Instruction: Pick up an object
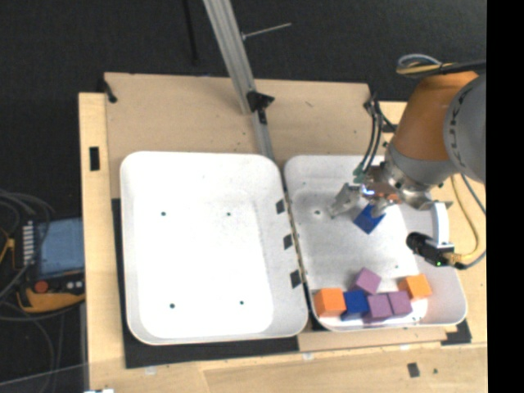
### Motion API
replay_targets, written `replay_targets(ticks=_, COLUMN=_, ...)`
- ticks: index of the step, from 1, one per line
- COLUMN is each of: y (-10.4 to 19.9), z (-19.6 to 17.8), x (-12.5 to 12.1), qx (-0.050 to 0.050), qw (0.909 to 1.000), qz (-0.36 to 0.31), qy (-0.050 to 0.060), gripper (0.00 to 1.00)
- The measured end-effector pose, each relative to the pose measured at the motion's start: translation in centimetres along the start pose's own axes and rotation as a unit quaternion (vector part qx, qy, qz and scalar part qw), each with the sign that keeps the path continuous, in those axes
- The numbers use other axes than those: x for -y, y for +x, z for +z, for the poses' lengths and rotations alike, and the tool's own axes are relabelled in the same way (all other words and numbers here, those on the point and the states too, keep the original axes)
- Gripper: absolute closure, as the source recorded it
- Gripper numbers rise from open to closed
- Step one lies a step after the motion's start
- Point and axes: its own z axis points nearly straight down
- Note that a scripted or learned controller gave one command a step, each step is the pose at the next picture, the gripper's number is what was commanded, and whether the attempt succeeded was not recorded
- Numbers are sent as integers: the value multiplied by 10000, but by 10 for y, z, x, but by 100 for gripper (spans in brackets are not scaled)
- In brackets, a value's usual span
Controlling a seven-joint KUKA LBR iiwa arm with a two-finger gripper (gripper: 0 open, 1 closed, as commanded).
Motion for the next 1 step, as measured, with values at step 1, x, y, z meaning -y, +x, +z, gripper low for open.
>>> replay_targets(ticks=1, y=-3, z=47, x=9, qx=-3, qw=10000, qz=-4, qy=-1, gripper=0)
